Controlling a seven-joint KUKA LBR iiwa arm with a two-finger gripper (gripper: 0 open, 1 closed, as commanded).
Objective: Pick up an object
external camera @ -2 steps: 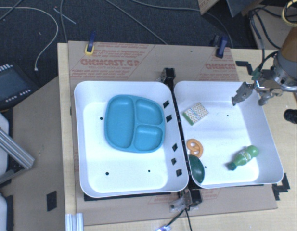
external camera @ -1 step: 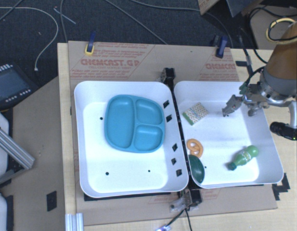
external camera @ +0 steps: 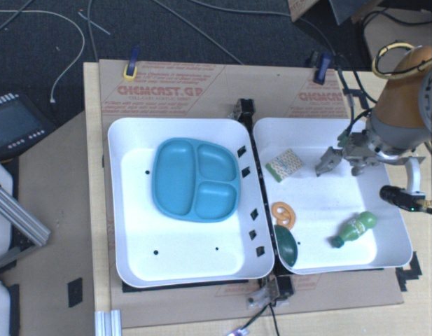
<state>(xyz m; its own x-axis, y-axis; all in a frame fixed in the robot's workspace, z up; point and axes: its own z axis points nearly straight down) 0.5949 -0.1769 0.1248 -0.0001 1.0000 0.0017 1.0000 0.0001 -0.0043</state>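
Lower right of frame, right bin [external camera: 391, 257]: shallow white plastic, rounded corners, glossy floor. Four loose things in it. Nearest the bottom rim, a dark green spoon-shaped piece [external camera: 286, 246], smooth, lying against the left wall. Just above it, touching or nearly so, an orange pretzel-shaped toy [external camera: 283, 214], looped. To the right, a green plastic bottle [external camera: 353, 230] lies on its side, tilted, close to the lower right rim. Further up, a small flat packet [external camera: 284, 164] with a dotted green-and-white pattern, squarish.

Open white floor runs through the middle of this bin, between packet, pretzel and bottle.

Left bin [external camera: 131, 257] (same make): one light blue divided plate [external camera: 196, 179], three compartments, smooth, sitting upper centre; bare floor below it and along the left.

Upper right: end effector [external camera: 342, 158], grey metal, fingers spread and released, nothing between them, over the right bin's upper part, right of the packet.

Both bins rest on a cardboard-covered desk [external camera: 96, 187]; two blue clamps on its top edge.
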